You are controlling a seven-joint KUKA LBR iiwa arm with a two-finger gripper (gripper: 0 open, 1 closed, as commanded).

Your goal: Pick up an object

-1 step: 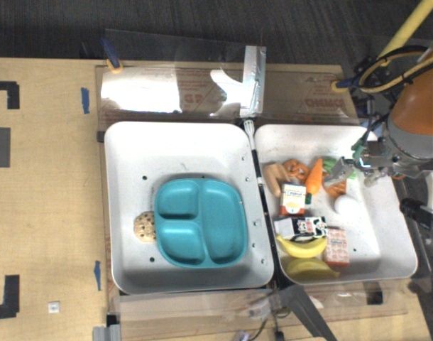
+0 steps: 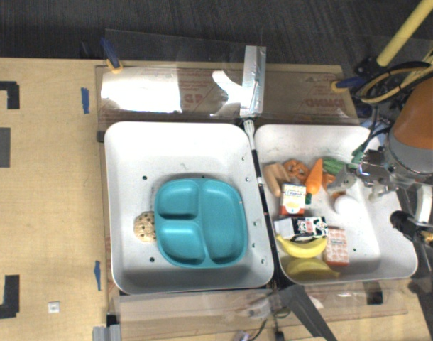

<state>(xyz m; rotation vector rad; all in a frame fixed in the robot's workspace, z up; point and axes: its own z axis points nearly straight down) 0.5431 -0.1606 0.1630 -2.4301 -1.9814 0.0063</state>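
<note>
Arm w/ orange band is hanging over the right bin's right edge. Gripper is sitting low by the far-right side, near a white egg; can't tell its state from here. Carrot, juice carton, bananas & other bits are crowding the bin's left half. In the left bin, a teal tray is lying w/ a cookie touching its left side.

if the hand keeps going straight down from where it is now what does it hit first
Probably the white egg. The hand hangs over the right bin, just above the egg and beside the carrot. Depth is hard to judge from this slanted view, so it might land on bare bin floor next to the egg instead.
</note>
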